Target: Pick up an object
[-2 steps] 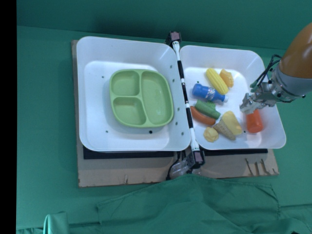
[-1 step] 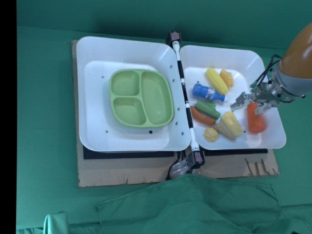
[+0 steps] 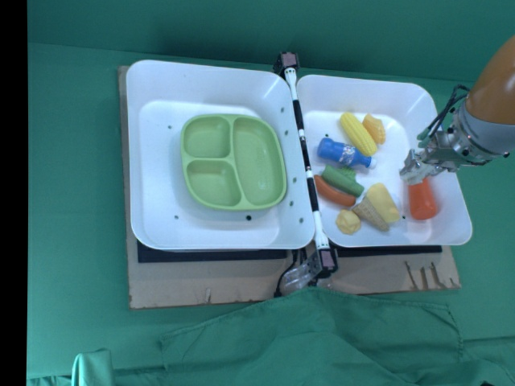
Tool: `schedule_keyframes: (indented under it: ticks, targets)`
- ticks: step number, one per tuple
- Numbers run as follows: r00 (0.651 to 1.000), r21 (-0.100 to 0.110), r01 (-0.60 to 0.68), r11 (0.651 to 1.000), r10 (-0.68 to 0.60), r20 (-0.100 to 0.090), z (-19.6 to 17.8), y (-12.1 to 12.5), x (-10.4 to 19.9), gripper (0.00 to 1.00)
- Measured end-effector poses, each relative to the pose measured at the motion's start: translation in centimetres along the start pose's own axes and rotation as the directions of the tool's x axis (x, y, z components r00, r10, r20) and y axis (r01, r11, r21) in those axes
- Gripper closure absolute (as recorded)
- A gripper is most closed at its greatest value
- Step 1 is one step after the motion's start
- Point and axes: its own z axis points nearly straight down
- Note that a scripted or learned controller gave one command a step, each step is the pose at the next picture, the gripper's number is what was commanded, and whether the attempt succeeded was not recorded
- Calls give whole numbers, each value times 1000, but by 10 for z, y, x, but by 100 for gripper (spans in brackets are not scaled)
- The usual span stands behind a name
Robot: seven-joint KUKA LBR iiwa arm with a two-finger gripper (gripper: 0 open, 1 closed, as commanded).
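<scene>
One orange-red toy [image 3: 422, 200] stands just nearer than my claw [image 3: 418, 172] in the right bin [image 3: 451, 230], its long axis near-to-far; claw's opening unclear.

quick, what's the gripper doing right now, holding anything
Gripper: over the right bin, just above the orange-red toy; whether it is open, shut or holding anything cannot be told.
</scene>
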Motion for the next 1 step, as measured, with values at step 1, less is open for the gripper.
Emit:
schedule_keyframes:
  ticks: [1]
  targets:
    - [1000, 1, 9, 1000, -9, -7, 60, -46, -4, 100]
